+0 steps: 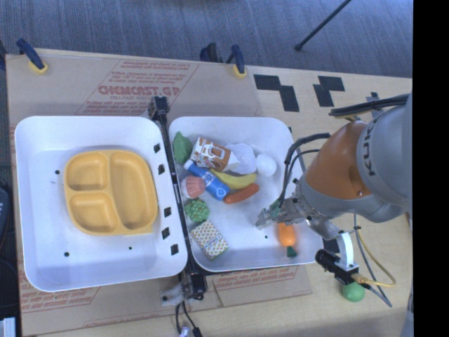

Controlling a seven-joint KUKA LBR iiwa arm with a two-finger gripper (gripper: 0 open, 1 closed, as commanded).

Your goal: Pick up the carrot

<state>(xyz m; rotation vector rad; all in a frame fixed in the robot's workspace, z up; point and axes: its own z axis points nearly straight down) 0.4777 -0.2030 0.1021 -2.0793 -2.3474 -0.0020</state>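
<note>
The carrot (285, 234) is a short orange piece with a green tip, lying in the front right corner of the right bin (231, 126). My gripper (275, 216) hangs at the end of the grey and orange arm, directly over the carrot's upper left end and touching or almost touching it. The wrist hides how the gripper sits on the carrot.
The right bin also holds a red sausage (241, 194), banana (236, 180), white egg (266, 165), carton (210, 154), green broccoli (196, 210) and a patterned box (209, 239). A yellow divided tray (111, 190) lies in the left bin. A green ball (353, 291) sits outside.
</note>
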